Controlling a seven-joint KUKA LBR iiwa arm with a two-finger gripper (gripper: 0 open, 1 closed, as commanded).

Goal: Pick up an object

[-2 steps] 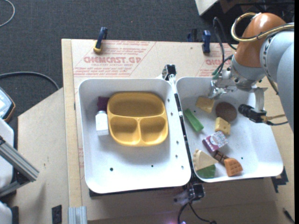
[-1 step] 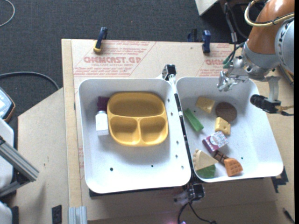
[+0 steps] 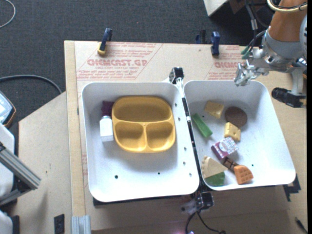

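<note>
The metal two-finger gripper (image 3: 242, 78) hangs over the right white bin's (image 3: 273, 130) far rim, fingers slightly parted, gripping nothing. Below lie a brown round disc (image 3: 235, 116), cream wedge (image 3: 214, 108), and green stick (image 3: 202, 125). The left bin (image 3: 92, 145) carries a yellow divided tray (image 3: 143, 123).

The divided tray (image 3: 143, 123) lies in the left bin (image 3: 92, 179); toy foods (image 3: 225, 147) lie in the right bin (image 3: 278, 155).

Bins: two white bins (image 3: 141, 189), (image 3: 273, 145). Left bin: one yellow divided tray (image 3: 144, 123), one small white bottle (image 3: 106, 128), one dark purple item (image 3: 107, 106). Right bin: about eight small toy food pieces (image 3: 225, 145). Board: two clamps (image 3: 104, 41), (image 3: 215, 43).
</note>
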